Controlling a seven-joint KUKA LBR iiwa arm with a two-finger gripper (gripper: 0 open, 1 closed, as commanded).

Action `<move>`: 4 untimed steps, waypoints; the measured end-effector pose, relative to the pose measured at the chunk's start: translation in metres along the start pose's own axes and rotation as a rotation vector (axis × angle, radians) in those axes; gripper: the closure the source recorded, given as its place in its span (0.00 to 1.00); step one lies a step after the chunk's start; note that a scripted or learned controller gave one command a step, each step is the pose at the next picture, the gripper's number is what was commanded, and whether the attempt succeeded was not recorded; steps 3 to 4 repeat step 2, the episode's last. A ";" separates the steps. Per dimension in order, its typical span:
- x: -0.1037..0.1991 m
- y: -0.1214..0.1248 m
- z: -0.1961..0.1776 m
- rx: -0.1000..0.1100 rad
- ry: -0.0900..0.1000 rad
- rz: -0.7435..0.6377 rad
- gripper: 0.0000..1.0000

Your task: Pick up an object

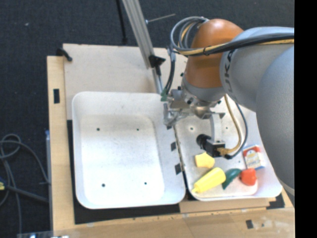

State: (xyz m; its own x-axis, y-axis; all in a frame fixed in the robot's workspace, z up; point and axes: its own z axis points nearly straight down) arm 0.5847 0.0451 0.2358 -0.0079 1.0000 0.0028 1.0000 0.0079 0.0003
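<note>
The right bin (189, 133) holds several small objects in its near half. These are a yellow block (204, 160), a longer yellow piece (208, 180), a dark green piece (230, 177), a red object (248, 177) and a small red-and-white carton (252, 157). My gripper (184, 112) hangs below the orange wrist band over the far left part of that bin, close to the wall between the two bins. It sits well back from the objects, and I see nothing held in it.
The left bin (119, 152) lies beside the right one. A slanted metal rail (140, 31) rises behind the bins near the wrist. Cables (233, 133) loop from the wrist down over the right bin. The bench edge runs along the front.
</note>
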 end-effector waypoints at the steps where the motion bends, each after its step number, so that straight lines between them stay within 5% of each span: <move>1: 0.044 -0.022 0.001 0.001 -0.002 0.001 1.00; 2: 0.041 -0.022 0.002 0.000 -0.002 0.006 0.00; 4: 0.041 -0.022 0.002 0.000 -0.002 0.006 0.00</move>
